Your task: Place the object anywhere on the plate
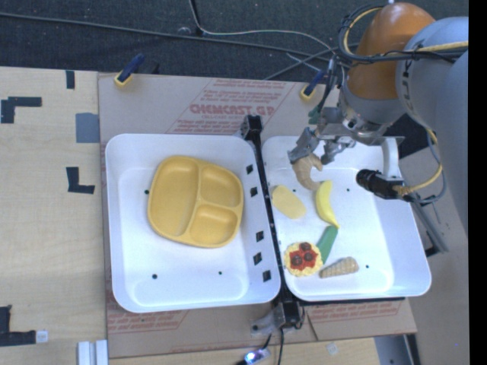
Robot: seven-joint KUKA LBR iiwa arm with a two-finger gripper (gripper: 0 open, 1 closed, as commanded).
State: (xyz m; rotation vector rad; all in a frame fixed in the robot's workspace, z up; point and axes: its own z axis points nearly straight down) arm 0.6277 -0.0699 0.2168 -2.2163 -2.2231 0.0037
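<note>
A yellow divided plate point(195, 201) lies in the left bin point(125, 265). My gripper point(313, 152) hangs over the back left part of the right bin point(396, 265), its fingers around a tan curved object point(306, 173) that rises from the bin floor. The object looks like a croissant or a piece of bread. Just right of it lies a yellow banana point(326, 202).
In the right bin also lie a pale yellow oval piece point(288, 202), a green pepper point(326, 242), a small pizza with red toppings point(302, 258) and an ice cream cone point(338, 267). A black divider point(262, 204) runs between the bins. Cables trail behind the bench.
</note>
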